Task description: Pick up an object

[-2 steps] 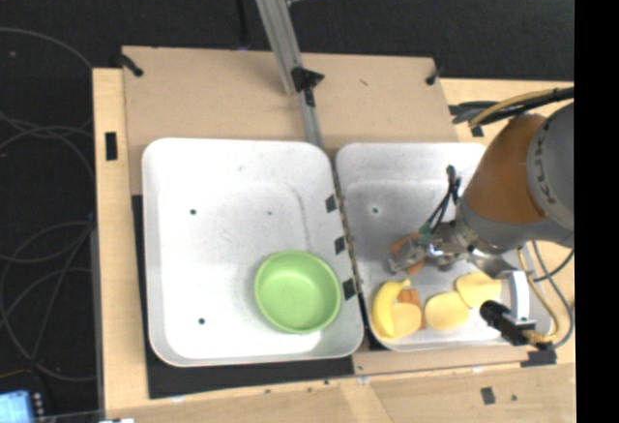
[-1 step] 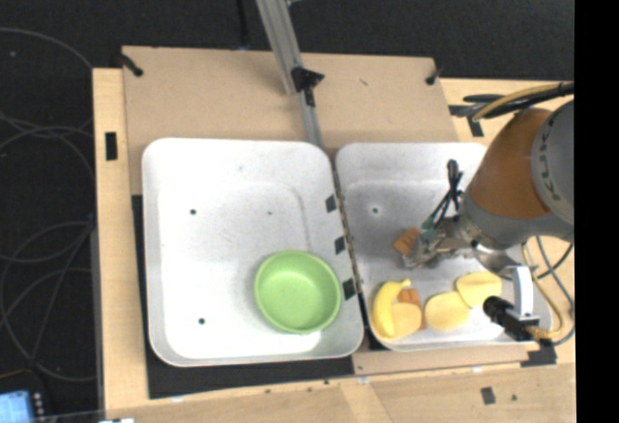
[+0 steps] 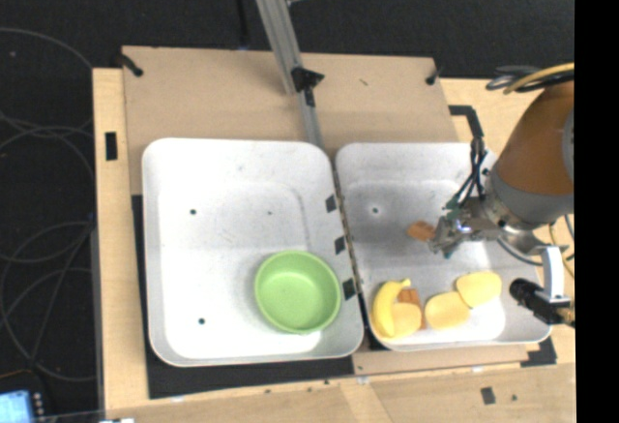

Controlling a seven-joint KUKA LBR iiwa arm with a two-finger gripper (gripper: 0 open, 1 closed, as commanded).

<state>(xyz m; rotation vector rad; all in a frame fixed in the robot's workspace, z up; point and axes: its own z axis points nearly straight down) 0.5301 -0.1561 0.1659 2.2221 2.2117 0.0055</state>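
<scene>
Yellow pieces (image 3: 435,305), possibly foam or toy food, lie along the right bin's (image 3: 387,169) front edge. Just above them the gripper (image 3: 450,235) hangs low by a small orange object (image 3: 420,230); whether its claw is open or closed, I cannot tell. One green bowl (image 3: 298,290) sits at the left bin's (image 3: 193,179) front right corner.

end effector (image 3: 451,235): fingers blurred | orange piece (image 3: 420,230): partly hidden, unidentifiable
</scene>
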